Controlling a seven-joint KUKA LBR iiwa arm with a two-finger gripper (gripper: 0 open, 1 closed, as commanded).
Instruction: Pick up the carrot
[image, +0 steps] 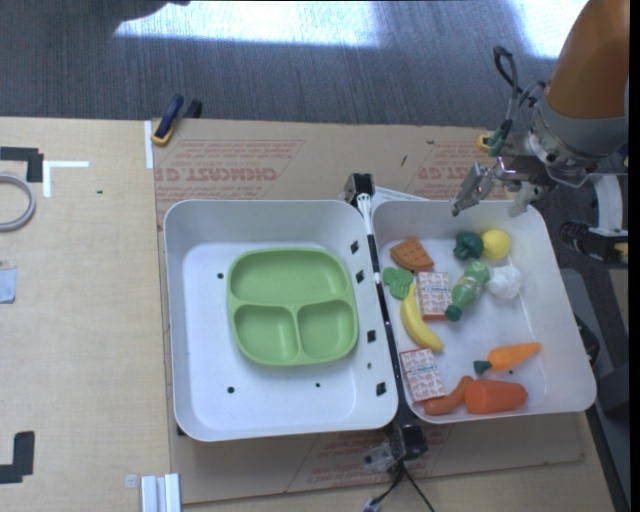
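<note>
Orange against white plastic, the carrot (515, 354) is lying in the right bin (566, 300), near that bin's right wall, with its green top pointing toward the bin's middle. Bare floor is showing around it on most sides; a fat orange-red piece (494, 397) is sitting just below it, close to the bin's near rim. Further from the carrot, toward the bin's left wall, a banana (417, 324) and two small red-and-white cartons (433, 294) are crowding together; their print is too small to read. The gripper (492, 195) is hanging over the right bin's far rim, well apart from the carrot, its two fingers spread wide with nothing between them. Left of the right bin, the other bin (190, 330) is bearing a green divided plate (293, 306). Cardboard (240, 160) beyond the bins is carrying reversed red lettering that I cannot make out.
</note>
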